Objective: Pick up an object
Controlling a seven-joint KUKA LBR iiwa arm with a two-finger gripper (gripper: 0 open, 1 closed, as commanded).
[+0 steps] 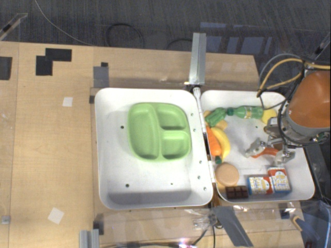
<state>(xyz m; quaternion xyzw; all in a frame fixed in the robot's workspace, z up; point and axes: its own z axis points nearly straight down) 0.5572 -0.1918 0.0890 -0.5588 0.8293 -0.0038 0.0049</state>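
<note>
Even, moderately bright overhead light on my desk. The left bin shows a soft grey shadow along its near wall; its rim is nearly blown out. A small magenta glare spot sits at the bottom edge. My orange band is slightly blurred; overall focus is soft.

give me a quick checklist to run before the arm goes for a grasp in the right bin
1. Gripper over the right bin: ok.
2. Object held: cannot tell.
3. Targets within the bin: ok; banana, green bottle, round bun, two small cartons.
4. Space around targets: not ok; banana lies against the carrot at the bin's left wall.
5. Green tray in the left bin, out of the way: ok.
</note>
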